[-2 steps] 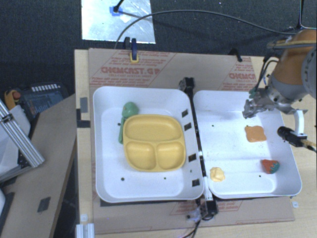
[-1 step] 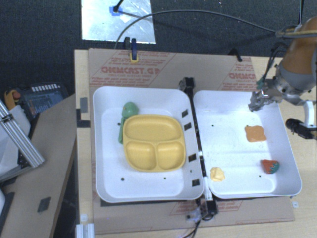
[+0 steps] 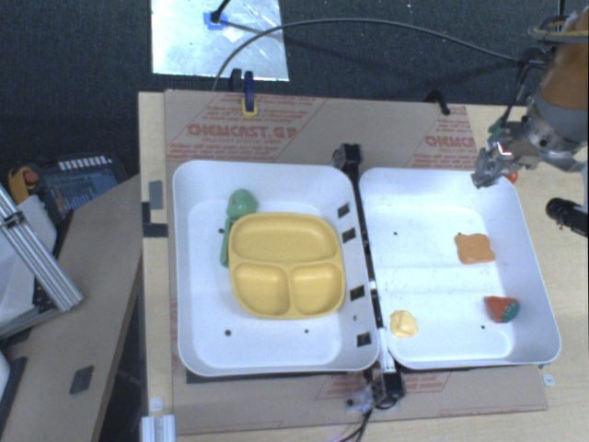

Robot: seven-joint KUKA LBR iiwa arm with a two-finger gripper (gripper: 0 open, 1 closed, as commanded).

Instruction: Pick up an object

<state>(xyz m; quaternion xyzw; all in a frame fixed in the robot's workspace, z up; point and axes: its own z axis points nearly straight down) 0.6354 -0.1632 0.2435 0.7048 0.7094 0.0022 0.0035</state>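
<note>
On the bench, the right bin (image 3: 433, 279) held an orange piece (image 3: 474, 248), the item nearest the gripper (image 3: 486, 171), which hung above the bin's far rim, open or shut not determinable, nothing visibly held, the piece lying nearward of it.

Green item (image 3: 241, 203) in left bin (image 3: 198, 330): lower right side tucked under yellow plate (image 3: 281, 274), full shape not readable.
Arm (image 3: 563, 90): cut off by right edge.
Gripper (image 3: 490, 168): small, blurred, detail lost above far rim of right bin (image 3: 423, 274).
Red-and-green item (image 3: 502, 309), pale yellow lump (image 3: 403, 322), orange piece (image 3: 474, 248) in right bin: too small to identify.
Silver sheet (image 3: 216, 26): cut off by top edge.
Metal rail (image 3: 37, 261): cut off by left edge.
Keypad box (image 3: 78, 180): markings too blurred to read.
</note>
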